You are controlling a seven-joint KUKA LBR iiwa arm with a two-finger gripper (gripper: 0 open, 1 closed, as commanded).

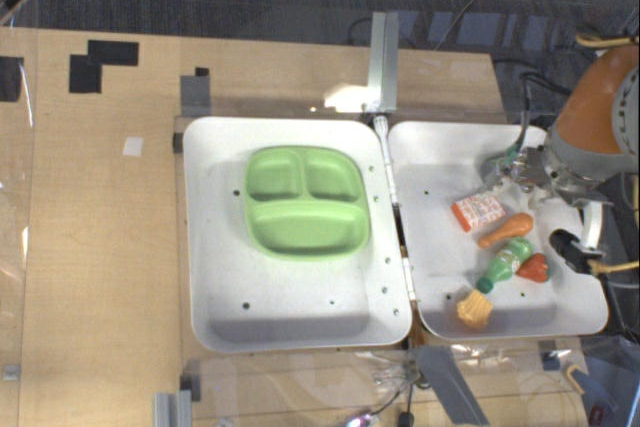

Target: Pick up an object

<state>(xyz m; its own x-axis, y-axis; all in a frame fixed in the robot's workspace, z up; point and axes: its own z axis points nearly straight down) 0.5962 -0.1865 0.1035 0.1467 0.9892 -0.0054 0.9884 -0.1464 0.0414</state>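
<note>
Your pincer (517,169) hung low over the right bin (440,150), and you could not tell its state. The nearest pick, the red-and-white packet (478,210), lay just left and toward the camera, with the carrot (505,229) angled beside it.

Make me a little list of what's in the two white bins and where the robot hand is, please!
left bin: green tray with three sections
right bin: red-and-white packet, carrot, green bottle, red toy, yellow toy
carrot: lies beside the packet, toward the near side
yellow toy: near the bin's front edge
gripper: over the right bin's far right part, above the packet
fingers: too blurred to tell
held: nothing seen
</note>
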